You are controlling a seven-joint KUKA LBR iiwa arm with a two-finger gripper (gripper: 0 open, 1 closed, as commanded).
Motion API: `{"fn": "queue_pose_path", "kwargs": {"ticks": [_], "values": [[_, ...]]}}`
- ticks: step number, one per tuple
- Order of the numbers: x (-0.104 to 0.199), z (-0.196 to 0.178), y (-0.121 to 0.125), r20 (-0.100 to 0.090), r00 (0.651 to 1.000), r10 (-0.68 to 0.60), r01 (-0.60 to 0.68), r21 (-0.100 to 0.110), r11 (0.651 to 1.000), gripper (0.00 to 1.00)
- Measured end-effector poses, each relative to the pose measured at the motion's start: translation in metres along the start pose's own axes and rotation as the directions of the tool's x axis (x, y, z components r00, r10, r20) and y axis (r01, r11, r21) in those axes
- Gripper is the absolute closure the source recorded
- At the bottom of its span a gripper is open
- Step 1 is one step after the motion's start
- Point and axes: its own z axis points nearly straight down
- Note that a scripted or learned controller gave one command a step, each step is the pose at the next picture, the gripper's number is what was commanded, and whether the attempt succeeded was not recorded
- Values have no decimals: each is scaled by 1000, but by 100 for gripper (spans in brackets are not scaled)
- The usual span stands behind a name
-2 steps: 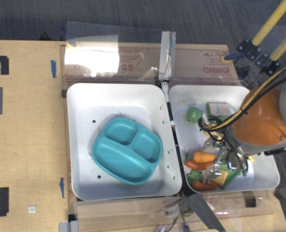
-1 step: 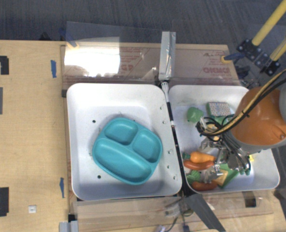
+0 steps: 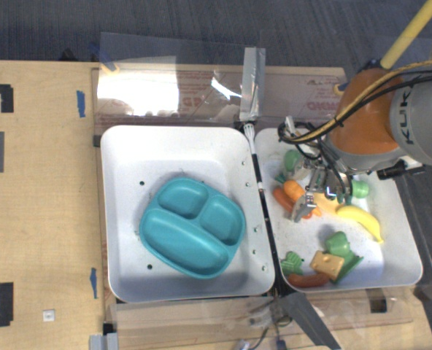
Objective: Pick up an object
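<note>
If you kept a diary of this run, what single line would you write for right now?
arm: over right bin | hand: low beside orange toy | banana: lying in bin | left bin: blue divided plate | lifted: nothing seen

From my remote seat I can read very little. On the grey arm [image 3: 420, 119], up and to the right of the gripper [image 3: 312, 199], I make out large dark letters, "KU", cut off at the frame's edge. On the clear panel [image 3: 223, 97] behind the bins, up and left of the gripper, I see faint reddish print, too blurred for me to read.
</note>
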Motion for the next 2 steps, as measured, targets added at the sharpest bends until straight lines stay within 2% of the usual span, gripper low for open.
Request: {"fn": "queue_pose_path", "kwargs": {"ticks": [1, 2], "values": [[29, -1, -22, -2, 961, 278, -278, 1, 961, 0], [23, 0, -10, 1, 952, 306, -306, 2, 952, 0]]}}
